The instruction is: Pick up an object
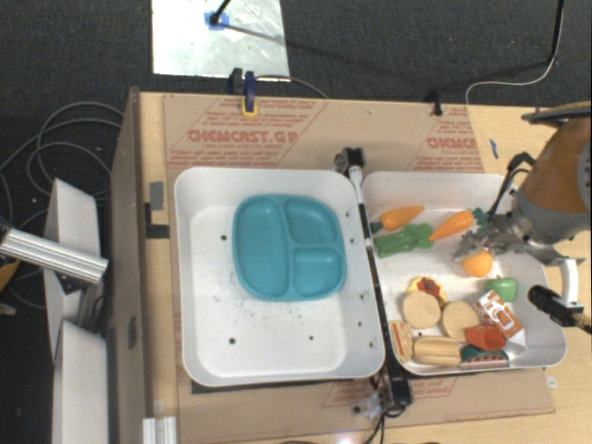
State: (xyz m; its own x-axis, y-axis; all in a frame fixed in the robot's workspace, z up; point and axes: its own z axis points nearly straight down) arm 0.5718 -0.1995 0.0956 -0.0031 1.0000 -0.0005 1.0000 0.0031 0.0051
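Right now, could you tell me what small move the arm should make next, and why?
Probably a short descent onto the orange ball. The gripper hovers just above it in the right bin, and nothing shows between its fingers, so no object is held yet.

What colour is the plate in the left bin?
Teal blue; the plate shows best in the camera view.
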